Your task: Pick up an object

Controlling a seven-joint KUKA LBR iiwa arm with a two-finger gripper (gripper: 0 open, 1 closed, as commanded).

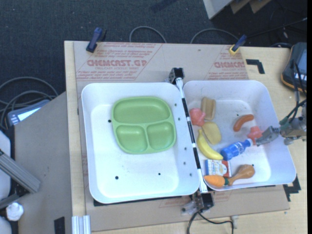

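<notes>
Two white bins sit on the counter; the hand, finger state indeterminable, hovers over the right bin beside the blue bottle.

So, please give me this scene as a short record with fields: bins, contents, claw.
left bin: holds green divided plate
right bin: holds banana, blue bottle, sausage, small carton, other toy foods
claw: over right bin's right side, near a pink item
grasp: nothing seen held
</notes>
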